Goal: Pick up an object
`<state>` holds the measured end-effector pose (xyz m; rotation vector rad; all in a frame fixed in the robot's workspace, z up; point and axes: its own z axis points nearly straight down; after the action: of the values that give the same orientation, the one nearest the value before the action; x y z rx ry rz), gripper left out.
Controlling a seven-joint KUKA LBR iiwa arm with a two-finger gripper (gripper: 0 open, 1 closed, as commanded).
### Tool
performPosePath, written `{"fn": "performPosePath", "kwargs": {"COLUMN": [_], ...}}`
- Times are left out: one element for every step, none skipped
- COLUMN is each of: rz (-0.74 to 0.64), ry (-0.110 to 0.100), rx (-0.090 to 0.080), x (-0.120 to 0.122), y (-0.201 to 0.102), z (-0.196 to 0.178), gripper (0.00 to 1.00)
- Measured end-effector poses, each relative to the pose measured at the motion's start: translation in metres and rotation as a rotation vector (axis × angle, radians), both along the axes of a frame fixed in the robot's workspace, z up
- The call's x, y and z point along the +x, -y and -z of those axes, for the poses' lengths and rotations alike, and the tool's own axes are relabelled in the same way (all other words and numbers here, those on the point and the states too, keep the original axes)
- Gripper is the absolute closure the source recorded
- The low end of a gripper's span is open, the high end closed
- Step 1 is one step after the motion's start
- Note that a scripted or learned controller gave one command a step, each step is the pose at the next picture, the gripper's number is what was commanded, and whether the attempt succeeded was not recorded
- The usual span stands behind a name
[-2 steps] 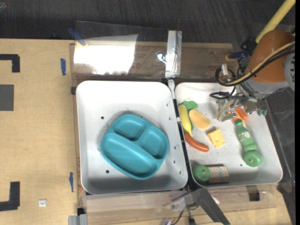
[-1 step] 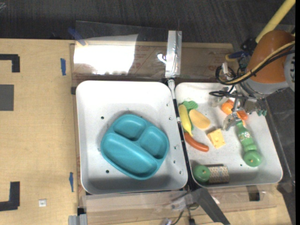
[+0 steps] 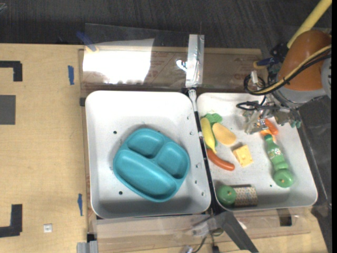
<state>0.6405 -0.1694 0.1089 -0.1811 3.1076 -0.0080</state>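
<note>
The right bin [image 3: 309, 186] holds several toy foods. A yellow banana [image 3: 208, 134] with a green piece [image 3: 214, 118] above it lies at the bin's left, beside a pale orange slice [image 3: 226, 135]. Below them are a red sausage [image 3: 221, 161] and a yellow cheese wedge [image 3: 243, 155]. A green bottle [image 3: 277, 163] lies along the right side, with a small orange piece [image 3: 270, 127] at its upper end. My gripper [image 3: 256, 123] hangs low over the bin's upper right, just left of that orange piece. Nothing shows held in it.
A teal divided plate [image 3: 151, 163] lies in the left bin [image 3: 105, 120]. At the right bin's front edge sit a green round piece [image 3: 227, 194] and a speckled cylinder [image 3: 245, 195]. The arm's orange band [image 3: 305, 62] and cables stand over the back right corner.
</note>
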Motion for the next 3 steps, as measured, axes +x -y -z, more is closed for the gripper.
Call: {"fn": "performPosePath", "kwargs": {"rz": [0.0,0.02,0.02], "ry": [-0.001,-0.019,-0.005], "rx": [0.0,0.003,0.002], "x": [0.0,-0.001,0.004], "y": [0.0,-0.004,-0.005], "z": [0.001,0.021,0.009], "gripper": [0.0,0.0,1.0]}}
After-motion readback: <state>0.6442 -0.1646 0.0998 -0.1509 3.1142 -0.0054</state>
